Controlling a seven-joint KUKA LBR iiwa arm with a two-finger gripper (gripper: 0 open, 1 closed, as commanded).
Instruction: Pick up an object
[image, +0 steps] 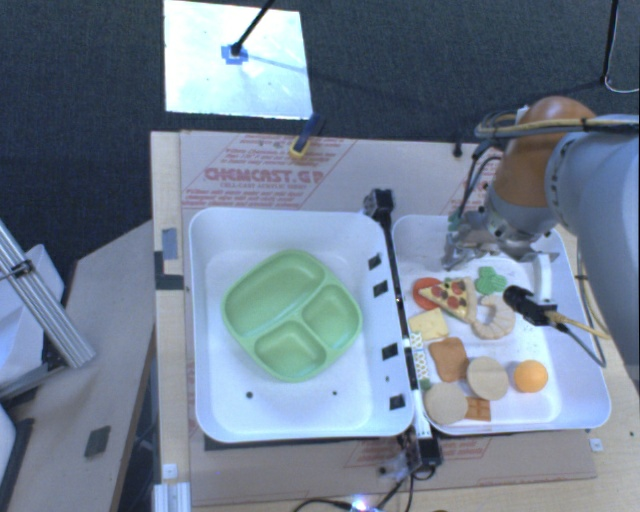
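Observation:
My gripper (458, 262) hangs over the back left part of the right bin (590, 400), just above and behind a toy pizza slice (446, 294). Nothing shows between it and the bin floor. Close by lie a green leafy toy (490, 280) and a tan ring-shaped piece (493, 321). Further forward sit a yellow cheese square (430, 325), a brown toast piece (449, 357), two tan round discs (488, 378) (446, 403), a small orange cracker (477, 409) and an orange ball (530, 376).
The left bin (215, 390) holds a green divided plate (291, 314). A ridge with black clips (392, 320) separates the two bins. The grey arm (590, 170) comes in from the right above the right bin's back corner.

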